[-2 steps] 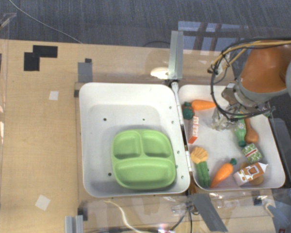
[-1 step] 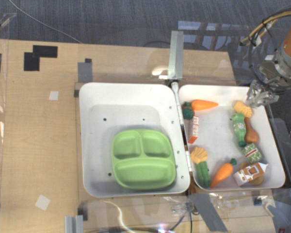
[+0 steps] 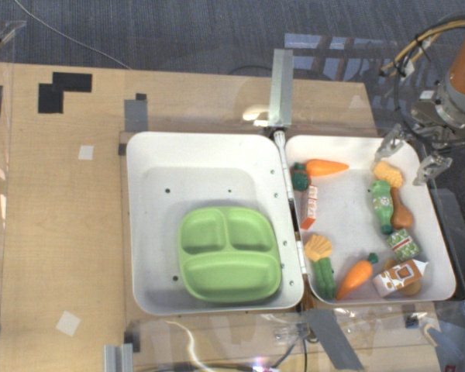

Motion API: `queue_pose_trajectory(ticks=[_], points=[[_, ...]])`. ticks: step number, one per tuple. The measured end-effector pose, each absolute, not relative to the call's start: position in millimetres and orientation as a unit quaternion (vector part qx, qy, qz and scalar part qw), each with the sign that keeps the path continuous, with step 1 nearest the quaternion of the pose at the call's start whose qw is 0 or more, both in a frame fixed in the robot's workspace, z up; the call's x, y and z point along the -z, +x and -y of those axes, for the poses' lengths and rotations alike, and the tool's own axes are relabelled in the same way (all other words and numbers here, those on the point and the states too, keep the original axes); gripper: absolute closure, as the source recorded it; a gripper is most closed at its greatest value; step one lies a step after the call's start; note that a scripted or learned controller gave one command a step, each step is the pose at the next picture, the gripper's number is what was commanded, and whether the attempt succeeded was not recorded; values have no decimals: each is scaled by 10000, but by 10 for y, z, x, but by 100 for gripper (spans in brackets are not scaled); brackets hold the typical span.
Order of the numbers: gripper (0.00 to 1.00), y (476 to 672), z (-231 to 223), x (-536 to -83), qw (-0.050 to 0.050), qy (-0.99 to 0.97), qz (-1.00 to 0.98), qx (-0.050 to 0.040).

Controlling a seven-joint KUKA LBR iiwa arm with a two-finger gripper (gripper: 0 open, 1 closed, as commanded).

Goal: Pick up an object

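Observation:
My gripper [image 3: 412, 155] hangs over the far right corner of the right bin [image 3: 342, 223], fingers spread open and nothing between them. Just below it and to its left lies a small yellow toy [image 3: 387, 173], apart from the fingers. Beside that toy are a green bottle [image 3: 382, 204] and a brown drumstick [image 3: 401, 212]. An orange carrot [image 3: 325, 167] lies at the bin's far left. A second carrot [image 3: 355, 277], a yellow-and-green corn cob [image 3: 320, 256], a small green box [image 3: 403, 244] and a brown-and-white carton [image 3: 399, 279] sit along the near side.
The left bin [image 3: 151, 208] holds a green divided plate [image 3: 229, 253]. A red-and-white packet [image 3: 311, 204] and a dark green toy [image 3: 300, 179] lie against the wall between the bins. A metal post [image 3: 282, 87] stands behind the bins. Cables [image 3: 418, 49] run by the arm.

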State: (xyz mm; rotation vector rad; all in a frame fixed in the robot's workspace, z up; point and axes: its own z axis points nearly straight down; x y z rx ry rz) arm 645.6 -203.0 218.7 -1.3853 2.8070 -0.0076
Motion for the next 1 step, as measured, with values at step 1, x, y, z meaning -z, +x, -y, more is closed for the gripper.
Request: queue_pose_trajectory(ticks=[1], points=[[0, 6528, 2051, -904, 71, -4352, -9003, 38]])
